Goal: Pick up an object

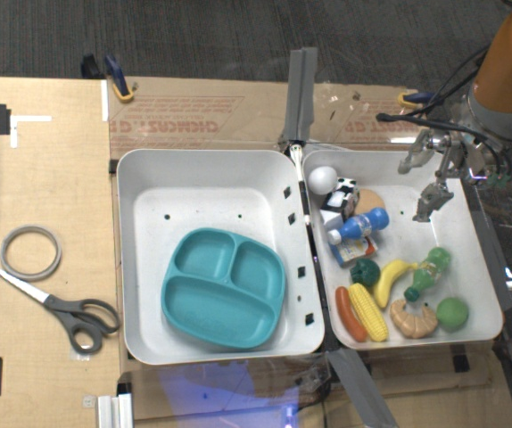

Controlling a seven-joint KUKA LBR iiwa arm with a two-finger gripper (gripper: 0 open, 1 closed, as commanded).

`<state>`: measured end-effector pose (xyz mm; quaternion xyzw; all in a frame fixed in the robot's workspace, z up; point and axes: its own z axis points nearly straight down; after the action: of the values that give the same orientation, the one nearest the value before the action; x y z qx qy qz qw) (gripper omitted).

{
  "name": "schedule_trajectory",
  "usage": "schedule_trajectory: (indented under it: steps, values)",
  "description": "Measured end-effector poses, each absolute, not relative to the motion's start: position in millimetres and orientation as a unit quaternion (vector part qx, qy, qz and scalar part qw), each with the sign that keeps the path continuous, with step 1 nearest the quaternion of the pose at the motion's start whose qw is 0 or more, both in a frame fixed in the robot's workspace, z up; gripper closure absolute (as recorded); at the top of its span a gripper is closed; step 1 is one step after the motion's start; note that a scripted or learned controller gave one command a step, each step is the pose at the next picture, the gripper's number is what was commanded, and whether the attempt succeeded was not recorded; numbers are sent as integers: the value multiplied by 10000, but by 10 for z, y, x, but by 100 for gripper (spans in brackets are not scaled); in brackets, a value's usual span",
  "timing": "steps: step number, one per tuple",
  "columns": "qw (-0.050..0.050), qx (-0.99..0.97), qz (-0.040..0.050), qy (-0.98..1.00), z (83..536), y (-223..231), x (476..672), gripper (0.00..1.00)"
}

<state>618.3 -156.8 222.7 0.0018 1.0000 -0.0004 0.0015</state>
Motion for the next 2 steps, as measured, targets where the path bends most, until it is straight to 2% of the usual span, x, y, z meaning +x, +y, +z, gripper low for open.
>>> schedule_trajectory:
  steps: [1, 2]
  values:
    - [62, -679, -13, 9977, 981, -1354, 6004, 0]
    - [80, -237, -15, 9997, 986, -1510, 5420, 0]
